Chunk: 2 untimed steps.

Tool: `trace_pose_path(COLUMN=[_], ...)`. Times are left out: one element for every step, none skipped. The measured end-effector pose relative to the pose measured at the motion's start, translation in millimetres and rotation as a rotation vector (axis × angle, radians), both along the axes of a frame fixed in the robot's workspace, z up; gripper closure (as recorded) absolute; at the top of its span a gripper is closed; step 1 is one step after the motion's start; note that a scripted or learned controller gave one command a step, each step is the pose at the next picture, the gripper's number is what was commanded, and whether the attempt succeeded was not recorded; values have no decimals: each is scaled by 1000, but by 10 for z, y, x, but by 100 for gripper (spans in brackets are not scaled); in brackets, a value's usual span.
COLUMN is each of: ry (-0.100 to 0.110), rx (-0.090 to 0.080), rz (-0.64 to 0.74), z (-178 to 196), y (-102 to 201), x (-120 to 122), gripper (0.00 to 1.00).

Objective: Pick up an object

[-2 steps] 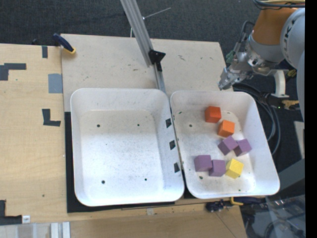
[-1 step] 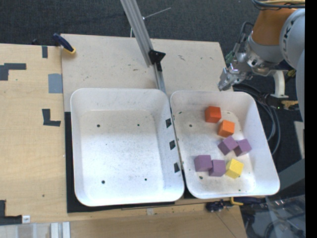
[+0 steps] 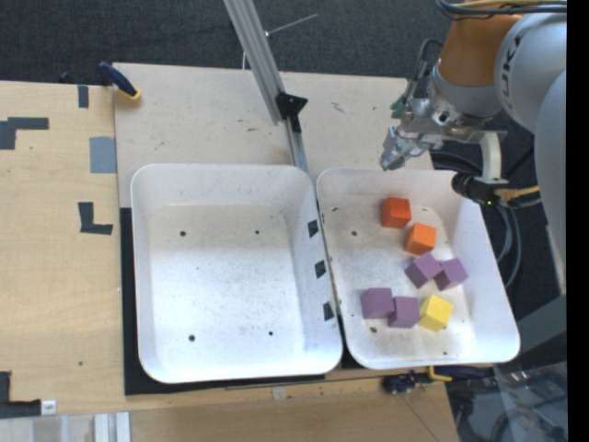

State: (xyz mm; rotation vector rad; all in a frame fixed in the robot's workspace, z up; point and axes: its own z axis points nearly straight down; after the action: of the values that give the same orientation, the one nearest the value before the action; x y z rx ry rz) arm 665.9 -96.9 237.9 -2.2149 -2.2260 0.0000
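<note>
gripper [image 3: 398, 157]: above right bin's [image 3: 479, 330] far rim, grip state unclear | step: approach, nothing held | next: descend onto nearest orange block [image 3: 396, 212]

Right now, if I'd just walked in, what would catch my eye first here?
Probably the cluster of colourful blocks in the right bin: two orange blocks, four purple ones and a yellow block. Above them, at the bin's far edge, hangs the gripper of the big grey arm with its orange band.
</note>
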Motion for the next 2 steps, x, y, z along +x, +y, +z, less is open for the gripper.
trace_pose_path(ry=[-1,2], rx=[1,1], rz=[2,2], z=[72,142], y=[581,1098], x=[-153,-361], gripper=[100,100])
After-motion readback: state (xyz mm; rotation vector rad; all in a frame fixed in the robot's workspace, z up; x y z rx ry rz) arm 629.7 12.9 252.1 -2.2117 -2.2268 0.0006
